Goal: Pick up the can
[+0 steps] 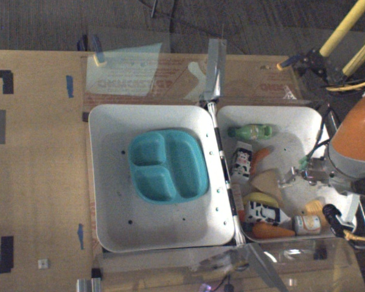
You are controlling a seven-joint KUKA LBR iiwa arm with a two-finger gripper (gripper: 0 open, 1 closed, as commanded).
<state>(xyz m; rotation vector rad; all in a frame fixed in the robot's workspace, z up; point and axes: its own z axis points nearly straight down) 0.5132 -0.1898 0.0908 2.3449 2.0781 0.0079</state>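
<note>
Reaching in from the right, the grey arm with its orange band (356, 135) hangs over the right bin (274, 115), and its gripper (301, 174) sits low above the bin's middle, near a tan wedge-shaped piece (269, 182). How the jaws stand cannot be told from this slant, and nothing can be seen between them. The can (306, 224) lies on its side near the front right corner of that bin, its pale label turned up, just beside an orange carrot (272, 230) that rests along the front wall (the two look close to touching, though that is hard to settle). A yellow block (314, 207) sits just behind the can. Left of the can lies a black-and-white patterned toy (263, 213), with a yellow banana (260, 198) curving over it. A second black-and-white carton (241, 161) stands by the bin's left wall, and a green bottle (251, 131) lies along the back. In the left bin (103, 181), well apart from the gripper, a teal divided plate (168, 165) rests near the centre, its three compartments facing up.
</note>
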